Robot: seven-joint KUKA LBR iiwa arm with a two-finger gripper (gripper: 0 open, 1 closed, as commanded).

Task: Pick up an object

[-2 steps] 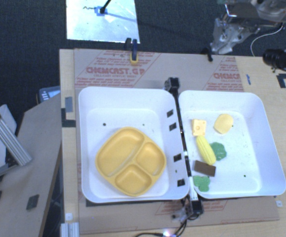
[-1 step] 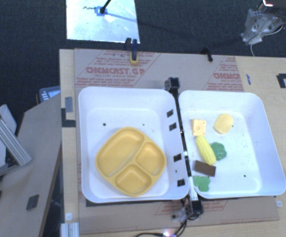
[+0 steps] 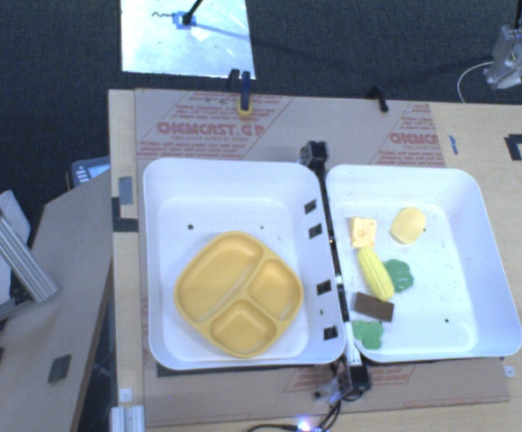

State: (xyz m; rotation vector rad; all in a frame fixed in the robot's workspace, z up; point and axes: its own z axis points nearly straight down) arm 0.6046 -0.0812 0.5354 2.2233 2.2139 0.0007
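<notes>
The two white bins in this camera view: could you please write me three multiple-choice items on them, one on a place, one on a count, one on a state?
1. Where does the yellow divided plate lie?
A. in the left bin
B. in the right bin
C. on the bench outside the bins

2. How many compartments does that plate have?
A. two
B. three
C. five

3. How does the corn cob lie?
A. alone in a corner
B. standing on end
C. flat, against the green piece

Answers:
1 A: the plate rests on the left bin's floor.
2 B: ridges split it into three wells.
3 C: the cob lies on its side with the green piece against its right.
</notes>
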